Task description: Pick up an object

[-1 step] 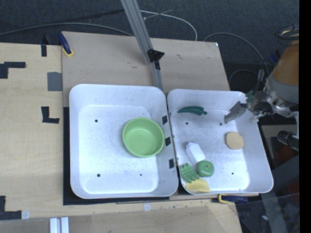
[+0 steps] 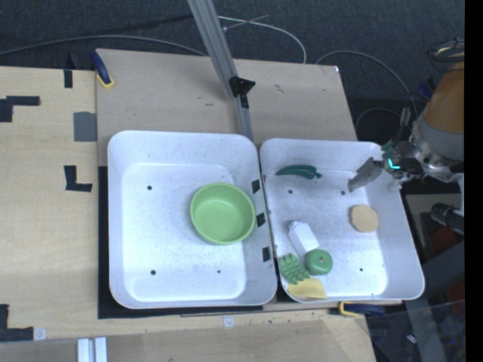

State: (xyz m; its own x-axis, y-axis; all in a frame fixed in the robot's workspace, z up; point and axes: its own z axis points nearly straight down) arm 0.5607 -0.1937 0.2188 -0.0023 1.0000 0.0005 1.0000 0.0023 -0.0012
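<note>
Objects for picking all lie in the right bin (image 2: 392,225), and the gripper (image 2: 364,175) hangs over that bin's upper right part with nothing between its fingers; they look slightly parted, released rather than clenched. Nearest to it is a tan round piece (image 2: 364,219), just below the gripper and near the bin's right wall. Further off, toward the bin's upper left, lies a dark green curved item (image 2: 299,172). In the bin's lower left a white bottle-like thing (image 2: 303,238) lies beside a green round piece (image 2: 318,262), with a green ridged piece (image 2: 290,267) and a yellow piece (image 2: 312,288) pressed against the near wall. The left bin (image 2: 136,164) holds a green bowl (image 2: 222,213). The step in hand seems to be the approach: no object has been grasped yet, and the next move calls for settling over one item, likely the tan piece, and descending with the fingers astride it. The arm above the wrist is cut off at the frame's right side, and the small clustered items are too blurred to name with certainty.
</note>
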